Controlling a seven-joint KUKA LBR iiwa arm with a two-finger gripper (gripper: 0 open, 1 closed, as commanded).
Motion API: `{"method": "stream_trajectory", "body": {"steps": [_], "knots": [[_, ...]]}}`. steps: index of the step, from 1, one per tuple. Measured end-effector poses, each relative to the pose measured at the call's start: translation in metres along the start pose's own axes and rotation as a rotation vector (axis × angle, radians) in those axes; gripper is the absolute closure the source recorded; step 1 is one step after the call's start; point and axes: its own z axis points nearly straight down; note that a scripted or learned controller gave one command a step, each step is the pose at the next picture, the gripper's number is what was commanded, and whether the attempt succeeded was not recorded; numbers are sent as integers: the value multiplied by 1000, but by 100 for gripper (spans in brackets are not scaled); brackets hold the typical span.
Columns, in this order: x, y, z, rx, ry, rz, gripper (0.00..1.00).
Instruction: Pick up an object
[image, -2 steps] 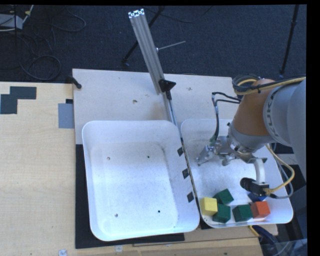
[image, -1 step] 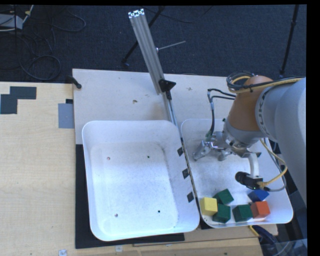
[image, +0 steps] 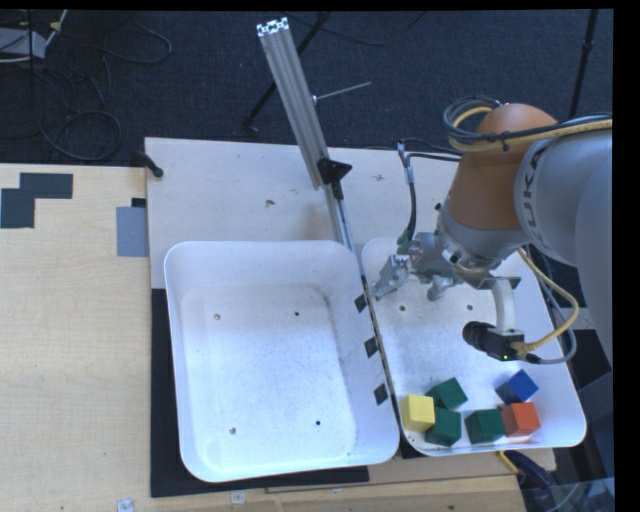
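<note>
bench, 2 white bins (image: 190, 262) | blocks (image: 470, 405) in right bin | gripper (image: 392, 277) fingers parted, holding nothing

Bright, even light from above, a little cool. Near-blown whites on both bins (image: 262, 262), with faint grain on their floors. Soft, short shadows under the blocks (image: 470, 408) and beneath the arm (image: 560, 190). Mild sheen on the orange band (image: 497, 135). Dark, underexposed floor at top. Slight softness overall; no motion blur.
</note>
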Motion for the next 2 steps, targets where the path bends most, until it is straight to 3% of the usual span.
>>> {"method": "stream_trajectory", "body": {"steps": [1, 2], "knots": [[13, -22, 5, 10, -1, 3, 0], [11, 56, -19, 0, -3, -1, 0]]}}
